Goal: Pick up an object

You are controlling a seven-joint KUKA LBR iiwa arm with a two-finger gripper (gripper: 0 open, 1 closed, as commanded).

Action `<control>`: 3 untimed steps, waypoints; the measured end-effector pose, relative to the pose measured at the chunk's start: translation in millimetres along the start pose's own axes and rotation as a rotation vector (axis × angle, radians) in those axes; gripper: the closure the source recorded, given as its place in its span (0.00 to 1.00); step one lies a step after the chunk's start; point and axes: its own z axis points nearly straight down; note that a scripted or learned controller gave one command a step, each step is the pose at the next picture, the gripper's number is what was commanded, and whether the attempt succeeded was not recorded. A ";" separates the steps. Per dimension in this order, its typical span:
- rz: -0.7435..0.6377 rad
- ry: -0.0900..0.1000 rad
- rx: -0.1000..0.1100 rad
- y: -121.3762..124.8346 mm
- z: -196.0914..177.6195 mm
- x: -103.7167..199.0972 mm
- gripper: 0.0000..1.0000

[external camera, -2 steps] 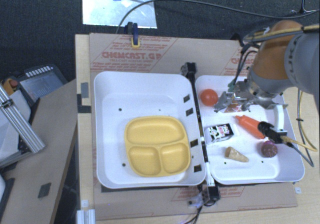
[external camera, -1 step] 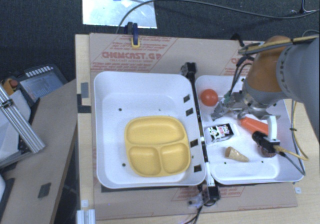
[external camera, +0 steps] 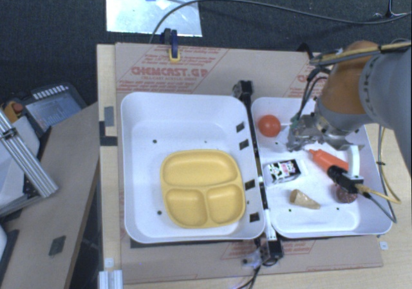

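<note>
The right bin (external camera: 360,220) holds an orange ball (external camera: 270,125) at its far left, a black-and-white card (external camera: 284,169) near the middle, a tan cone-shaped piece (external camera: 304,199) toward the front, an orange carrot-like piece (external camera: 326,158) and a dark round piece (external camera: 346,194) at the right. My gripper (external camera: 297,136) hangs low over the back of this bin, just right of the ball and left of the carrot piece. Its tips are dark and small against the bin floor, and nothing shows between them.
The left bin (external camera: 138,120) carries a yellow divided tray (external camera: 202,187). A black divider (external camera: 252,152) runs between the bins. Thin cables (external camera: 376,194) trail over the right bin's right side. A blue-and-yellow clamp (external camera: 172,45) grips the cardboard's back edge.
</note>
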 end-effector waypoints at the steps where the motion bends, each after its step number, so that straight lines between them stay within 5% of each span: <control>1: -0.003 0.000 -0.003 6.8 -60.6 5.8 1.00; 3: -0.003 0.000 -0.002 8.0 -159.6 10.1 1.00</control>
